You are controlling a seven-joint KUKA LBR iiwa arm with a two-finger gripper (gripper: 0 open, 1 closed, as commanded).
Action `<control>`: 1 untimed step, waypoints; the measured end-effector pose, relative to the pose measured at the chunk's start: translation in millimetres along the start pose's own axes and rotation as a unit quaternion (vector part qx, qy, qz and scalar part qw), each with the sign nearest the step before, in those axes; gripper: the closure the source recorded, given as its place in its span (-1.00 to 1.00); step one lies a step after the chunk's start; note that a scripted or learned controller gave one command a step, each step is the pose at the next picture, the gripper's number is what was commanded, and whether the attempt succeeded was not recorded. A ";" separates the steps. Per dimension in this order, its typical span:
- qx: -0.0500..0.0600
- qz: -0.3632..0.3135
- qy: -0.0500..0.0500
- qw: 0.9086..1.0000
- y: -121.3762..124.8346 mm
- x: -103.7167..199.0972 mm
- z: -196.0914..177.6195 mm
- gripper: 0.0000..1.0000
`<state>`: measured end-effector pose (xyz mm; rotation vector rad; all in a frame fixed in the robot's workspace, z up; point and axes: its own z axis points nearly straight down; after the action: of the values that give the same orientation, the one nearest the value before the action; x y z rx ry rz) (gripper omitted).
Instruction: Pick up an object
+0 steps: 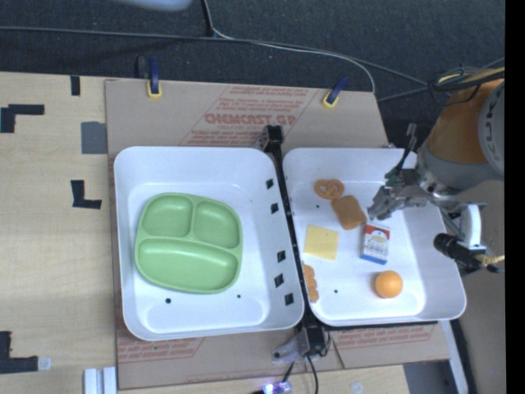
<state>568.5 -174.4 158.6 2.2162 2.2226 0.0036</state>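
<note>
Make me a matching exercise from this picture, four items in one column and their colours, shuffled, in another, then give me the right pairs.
Items:
1. divided plate
2. cheese slice
3. round fruit
4. small carton

Colours:
A. orange
B. red, white and blue
C. light green
D. pale yellow

Pairs: 1-C, 2-D, 3-A, 4-B

Red print on cardboard sheet under the bins, upside down, seemingly "CHEMCAST GP", smaller lines illegible
</note>
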 end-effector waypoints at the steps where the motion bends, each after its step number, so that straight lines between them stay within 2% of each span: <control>1: 0.001 0.000 0.000 1.000 5.8 0.6 -43.0 1.00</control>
<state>574.2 -173.7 201.6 2.2178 2.2228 0.0018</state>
